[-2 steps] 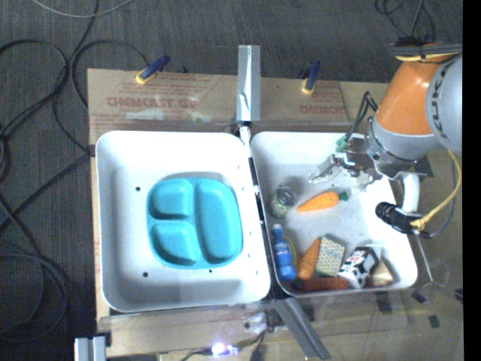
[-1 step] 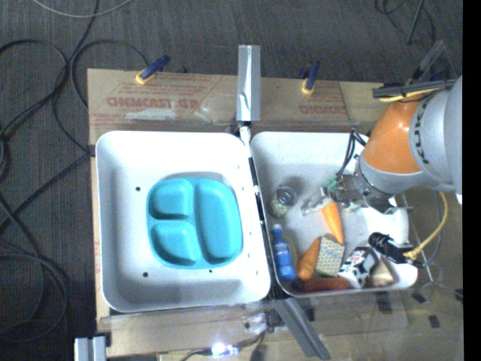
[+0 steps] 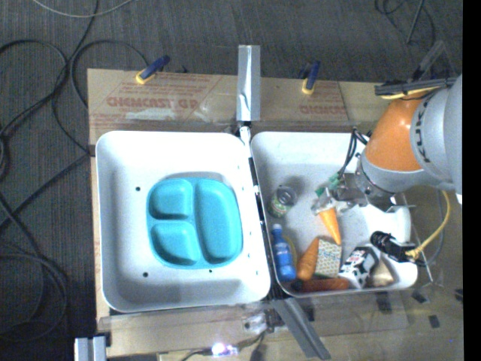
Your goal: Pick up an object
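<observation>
gripper (image 3: 336, 194) above orange carrot (image 3: 329, 225), which points up-left; grip state unclear.

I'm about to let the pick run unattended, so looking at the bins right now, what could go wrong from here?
1. The gripper hovers over a tight pile in the right bin: the orange carrot lies close to the patterned block, so a grasp may catch two things or slip off.
2. The blue bottle and small can sit near the bin's left wall, where fingers may hit it.
3. The yellow cable by the wrist could snag.
</observation>
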`<state>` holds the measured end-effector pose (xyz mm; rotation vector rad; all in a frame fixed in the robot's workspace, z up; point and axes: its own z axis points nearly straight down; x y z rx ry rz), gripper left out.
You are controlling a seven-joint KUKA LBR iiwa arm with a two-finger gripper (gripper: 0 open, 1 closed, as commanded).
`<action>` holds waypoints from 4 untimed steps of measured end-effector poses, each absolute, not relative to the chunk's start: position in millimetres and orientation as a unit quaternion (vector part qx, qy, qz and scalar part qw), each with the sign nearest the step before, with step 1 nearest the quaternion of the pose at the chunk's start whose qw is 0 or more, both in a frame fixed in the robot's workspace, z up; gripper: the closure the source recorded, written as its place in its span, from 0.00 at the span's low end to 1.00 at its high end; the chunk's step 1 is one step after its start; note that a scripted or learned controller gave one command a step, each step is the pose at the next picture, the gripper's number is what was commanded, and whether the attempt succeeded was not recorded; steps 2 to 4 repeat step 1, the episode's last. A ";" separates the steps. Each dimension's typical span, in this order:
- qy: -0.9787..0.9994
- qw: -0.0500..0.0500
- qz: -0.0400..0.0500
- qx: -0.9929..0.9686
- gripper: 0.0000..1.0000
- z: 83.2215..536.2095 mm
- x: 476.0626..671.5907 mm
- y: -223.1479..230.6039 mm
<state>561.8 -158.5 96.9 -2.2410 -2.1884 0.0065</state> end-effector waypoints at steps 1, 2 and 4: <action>-0.681 0.002 0.003 -0.732 1.00 201.5 566.9 -131.8; -0.681 0.002 0.003 -0.732 1.00 201.5 566.9 -131.8; -0.681 0.002 0.003 -0.732 1.00 201.5 566.9 -131.8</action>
